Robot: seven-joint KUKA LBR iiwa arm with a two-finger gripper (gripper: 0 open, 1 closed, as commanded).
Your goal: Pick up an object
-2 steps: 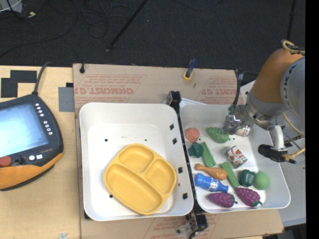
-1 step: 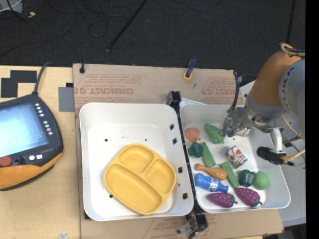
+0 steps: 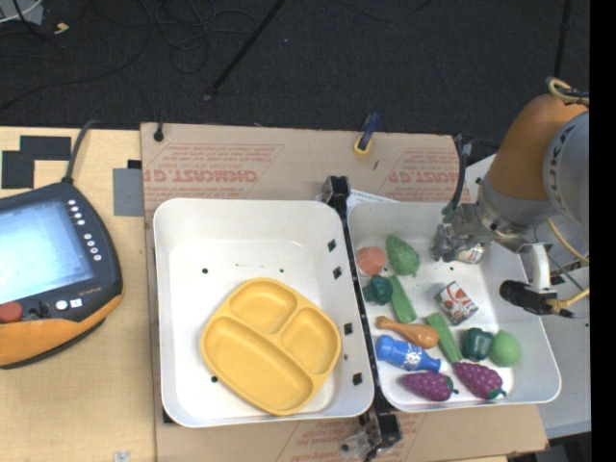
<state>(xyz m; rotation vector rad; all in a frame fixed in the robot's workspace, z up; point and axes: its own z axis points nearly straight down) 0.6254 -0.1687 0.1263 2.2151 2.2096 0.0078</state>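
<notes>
My gripper (image 3: 455, 243) hangs low over the far part of the right bin (image 3: 544, 378), near its back right wall. A small pale object (image 3: 471, 254) sits right against it; I cannot tell whether it is gripped. Just left of the gripper lies a green vegetable (image 3: 402, 255), and beside that a salmon-pink piece (image 3: 371, 258). A red and white carton (image 3: 457, 302) stands a little in front of the gripper. Nearer the front lie a brown drumstick (image 3: 409, 332), a blue bottle (image 3: 405, 356), two purple grape bunches (image 3: 428, 385), a dark green piece (image 3: 474, 343) and a light green ball (image 3: 504, 347).
The left bin (image 3: 192, 229) holds a yellow divided plate (image 3: 271, 343). A black clip strip (image 3: 348, 287) runs between the bins. A teach pendant (image 3: 48, 258) lies at the far left of the bench. A blue and yellow clamp (image 3: 366, 135) sits on the cardboard's back edge.
</notes>
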